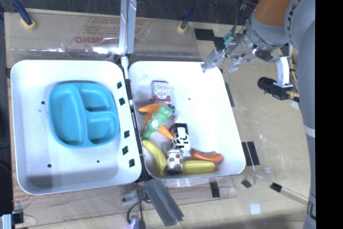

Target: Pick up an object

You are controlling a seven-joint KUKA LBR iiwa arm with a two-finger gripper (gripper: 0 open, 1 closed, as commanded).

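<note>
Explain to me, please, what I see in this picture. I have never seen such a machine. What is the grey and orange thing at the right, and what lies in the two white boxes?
The grey machine with the orange band is a robot arm. At its end is a two-finger gripper, a kind of metal hand. It hangs over the upper right rim of the right shallow white bin, and nothing shows between its fingers.

The picture comes from one camera fixed above the bench, looking down at a slant.

The left shallow white bin holds a light blue plastic tray with compartments. The right bin holds small toys, gathered along its left and lower sides: a small red and white carton, an orange toy carrot, a green toy with an orange tip, a yellow toy banana, a small can and an orange-red toy sausage.
</note>
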